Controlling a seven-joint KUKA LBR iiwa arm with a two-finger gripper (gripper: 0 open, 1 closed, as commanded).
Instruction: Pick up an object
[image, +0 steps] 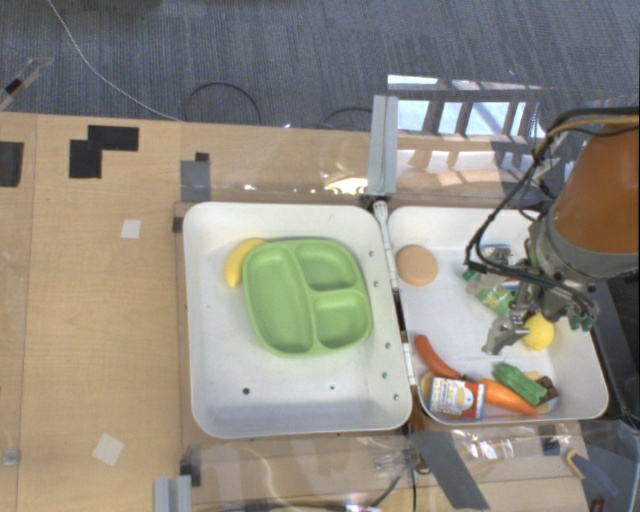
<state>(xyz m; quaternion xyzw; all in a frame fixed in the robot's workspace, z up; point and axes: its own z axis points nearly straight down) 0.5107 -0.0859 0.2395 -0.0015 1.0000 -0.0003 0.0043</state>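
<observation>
Gripper (510, 330) hangs in the right bin (450, 310) beside the lemon (539, 334); can't tell finger state. Centre over the lemon, then drop straight & close.

Grey arm (575, 255) with a broad orange band (605, 190), black cables looping beside its wrist

High fixed camera, slanted down, both bins (215, 400)

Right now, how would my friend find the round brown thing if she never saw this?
Look at the right white bin. In its upper left corner, beside the divider between the two bins, sits the round tan ball. It lies alone, apart from the pile of food along the bottom edge, and it is the only plain brownish, perfectly round thing there.
</observation>
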